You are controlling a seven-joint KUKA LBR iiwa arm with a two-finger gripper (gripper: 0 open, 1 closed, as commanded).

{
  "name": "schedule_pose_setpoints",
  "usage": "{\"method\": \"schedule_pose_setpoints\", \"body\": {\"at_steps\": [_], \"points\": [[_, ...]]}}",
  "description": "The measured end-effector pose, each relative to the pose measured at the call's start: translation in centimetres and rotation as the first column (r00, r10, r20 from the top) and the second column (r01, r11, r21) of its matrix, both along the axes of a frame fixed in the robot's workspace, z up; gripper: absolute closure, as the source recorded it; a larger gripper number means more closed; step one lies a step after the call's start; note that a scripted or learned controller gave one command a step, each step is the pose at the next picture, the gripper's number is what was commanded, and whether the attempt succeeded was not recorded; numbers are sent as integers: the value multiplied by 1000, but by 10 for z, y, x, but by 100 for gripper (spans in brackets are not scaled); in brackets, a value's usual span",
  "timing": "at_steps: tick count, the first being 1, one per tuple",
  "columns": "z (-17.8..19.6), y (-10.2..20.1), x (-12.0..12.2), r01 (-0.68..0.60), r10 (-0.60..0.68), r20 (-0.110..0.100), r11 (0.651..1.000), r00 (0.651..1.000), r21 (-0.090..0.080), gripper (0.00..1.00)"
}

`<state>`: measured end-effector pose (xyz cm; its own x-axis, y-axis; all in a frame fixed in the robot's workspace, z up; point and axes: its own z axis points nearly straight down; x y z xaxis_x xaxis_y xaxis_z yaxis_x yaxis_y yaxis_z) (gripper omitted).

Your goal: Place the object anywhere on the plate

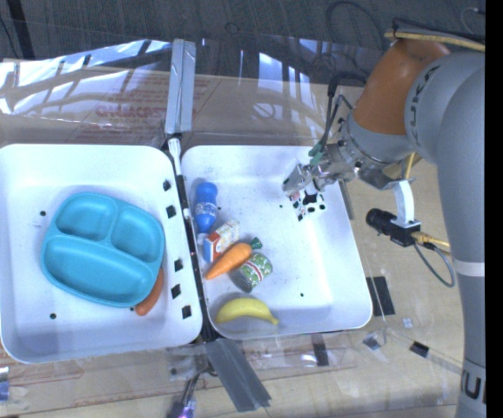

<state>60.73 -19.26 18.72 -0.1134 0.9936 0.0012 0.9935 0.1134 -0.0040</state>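
A light blue divided plate (103, 246) lies in the left bin (25, 172). An orange sausage-like thing (151, 295) pokes out from under the plate's lower right edge. In the right bin (338, 286) lie a carrot (231, 259), a yellow banana (245, 312), a green tin can (254, 272), a blue bottle (204, 204) and a small red and white carton (220, 236). My gripper (308, 197) hangs over the upper right part of the right bin, apart from these things, with nothing seen between its fingers.
The two bins meet at a ridge with black clips (178, 233). Clear plastic sheeting (103, 77) lies behind the bins. The grey arm (443, 103) reaches in from the right over the right bin's far corner.
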Motion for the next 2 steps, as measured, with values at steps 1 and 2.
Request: {"method": "schedule_pose_setpoints", "body": {"at_steps": [1,2], "points": [[64,66,-61,-153,153,0,988,988,0,100],[17,137,-76,-248,248,-1,969,969,0,100]]}}
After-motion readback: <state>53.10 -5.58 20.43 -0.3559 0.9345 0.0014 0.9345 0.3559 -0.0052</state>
